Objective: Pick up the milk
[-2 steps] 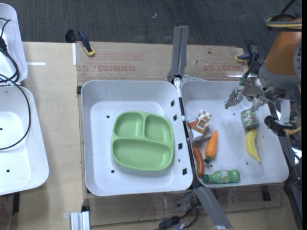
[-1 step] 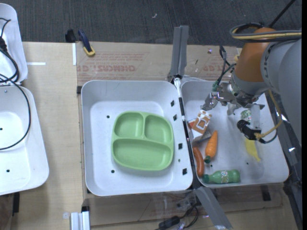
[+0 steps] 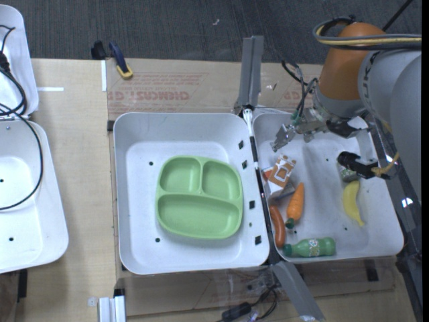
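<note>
Reaching in from the right, with the grey arm [image 3: 395, 92] bent over the right bin [image 3: 382, 247] and the gripper [image 3: 284, 137] poised above that bin's far left corner, close to the wall shared with the left bin [image 3: 127, 180]. Cannot tell whether the pincer is apart or together: too small and too cluttered with metal at this slant.

Lying on the floor of the right bin, just on the near side of the gripper and close to the left wall: the milk [image 3: 281, 171], a small orange-and-white carton, tilted, apparently not touching the gripper.

Crowding the carton's near side: a grey object [image 3: 283, 194], too indistinct to name, and against it a carrot [image 3: 295, 203] pointing roughly toward the far wall. Resting beside the left wall, nearer the camera: a reddish-orange sausage-shaped item [image 3: 277, 225]. Stretched on its side along the near wall: a green bottle [image 3: 310, 247], cap toward the right. Set well apart from the carton, toward the right side of the bin: a banana [image 3: 352, 203].

Sitting flat in the middle of the left bin: a green divided plate [image 3: 199, 198] with three compartments, two small ones at the far side and one long one at the near side.
</note>
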Controlling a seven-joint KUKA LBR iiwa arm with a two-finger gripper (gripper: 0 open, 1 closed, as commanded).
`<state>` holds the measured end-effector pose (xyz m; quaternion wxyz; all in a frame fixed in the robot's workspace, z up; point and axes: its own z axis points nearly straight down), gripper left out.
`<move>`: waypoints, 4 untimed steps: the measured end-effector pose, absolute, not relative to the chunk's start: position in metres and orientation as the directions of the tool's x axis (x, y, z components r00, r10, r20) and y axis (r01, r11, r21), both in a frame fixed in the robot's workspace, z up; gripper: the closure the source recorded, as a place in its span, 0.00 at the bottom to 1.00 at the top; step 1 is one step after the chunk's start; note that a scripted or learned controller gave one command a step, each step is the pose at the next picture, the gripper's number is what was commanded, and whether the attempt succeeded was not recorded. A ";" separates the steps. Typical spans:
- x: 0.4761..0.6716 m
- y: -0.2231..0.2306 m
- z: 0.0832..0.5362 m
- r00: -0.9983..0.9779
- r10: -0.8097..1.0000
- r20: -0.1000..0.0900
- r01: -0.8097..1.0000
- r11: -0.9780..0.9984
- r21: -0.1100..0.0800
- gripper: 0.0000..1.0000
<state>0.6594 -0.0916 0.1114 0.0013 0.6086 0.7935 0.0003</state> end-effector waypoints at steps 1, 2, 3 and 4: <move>0.653 -0.062 0.193 -0.329 0.944 -0.001 0.944 0.329 0.001 0.00; 0.615 -0.102 0.138 -0.114 0.993 -0.001 0.993 0.114 0.010 0.00; 0.600 -0.138 0.179 -0.304 0.953 -0.002 0.953 0.304 0.001 0.00; 0.641 -0.100 0.116 -0.003 1.000 -0.001 1.000 0.003 -0.001 0.00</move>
